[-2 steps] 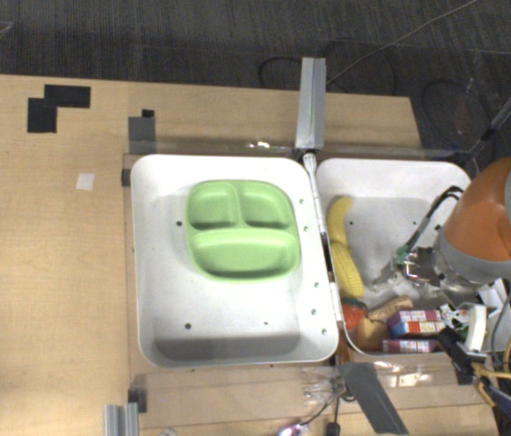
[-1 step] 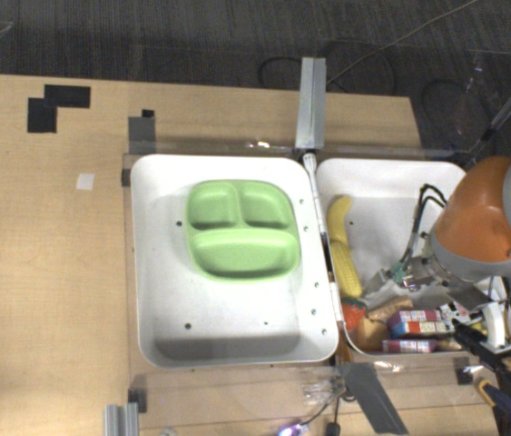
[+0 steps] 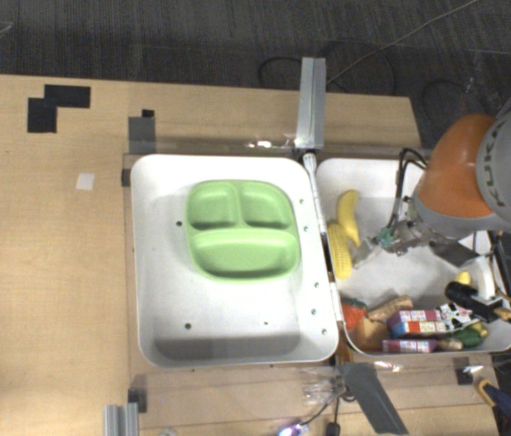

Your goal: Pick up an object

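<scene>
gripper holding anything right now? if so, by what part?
Cannot tell. The gripper sits low in the right bin beside the banana, with nothing visibly in it, but its tip is too small to read.

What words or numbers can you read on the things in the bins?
None can be read.
Colourful box in the right bin: it has printing, but too small and blurred to read.
Black-and-white thing beside it: patterned, no letters I can make out.
Green divided plate, banana and corn cob: no writing on them.
</scene>
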`<state>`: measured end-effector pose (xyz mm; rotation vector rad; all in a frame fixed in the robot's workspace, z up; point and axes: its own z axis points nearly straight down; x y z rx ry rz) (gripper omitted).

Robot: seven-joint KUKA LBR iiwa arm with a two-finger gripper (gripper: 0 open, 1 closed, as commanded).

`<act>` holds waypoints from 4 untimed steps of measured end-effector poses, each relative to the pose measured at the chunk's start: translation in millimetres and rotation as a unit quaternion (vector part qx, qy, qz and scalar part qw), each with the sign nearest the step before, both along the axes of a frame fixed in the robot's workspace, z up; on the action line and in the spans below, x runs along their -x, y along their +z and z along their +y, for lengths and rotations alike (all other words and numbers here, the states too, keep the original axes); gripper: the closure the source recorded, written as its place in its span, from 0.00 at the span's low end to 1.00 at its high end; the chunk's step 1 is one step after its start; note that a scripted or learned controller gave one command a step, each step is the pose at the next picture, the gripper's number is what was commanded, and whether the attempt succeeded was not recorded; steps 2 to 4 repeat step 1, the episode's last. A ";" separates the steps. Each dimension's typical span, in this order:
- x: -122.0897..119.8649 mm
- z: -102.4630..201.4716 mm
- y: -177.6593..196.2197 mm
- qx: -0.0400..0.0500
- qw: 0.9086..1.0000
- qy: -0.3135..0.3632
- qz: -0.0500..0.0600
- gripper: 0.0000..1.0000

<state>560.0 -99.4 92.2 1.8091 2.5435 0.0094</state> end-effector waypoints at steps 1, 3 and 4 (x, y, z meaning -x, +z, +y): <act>-60.5 -2.1 -2.1 -0.003 1.000 -0.001 0.003 0.00; -60.5 -2.1 -2.1 -0.003 1.000 -0.001 0.003 0.00; -60.5 -2.1 -2.1 -0.003 1.000 -0.001 0.003 0.00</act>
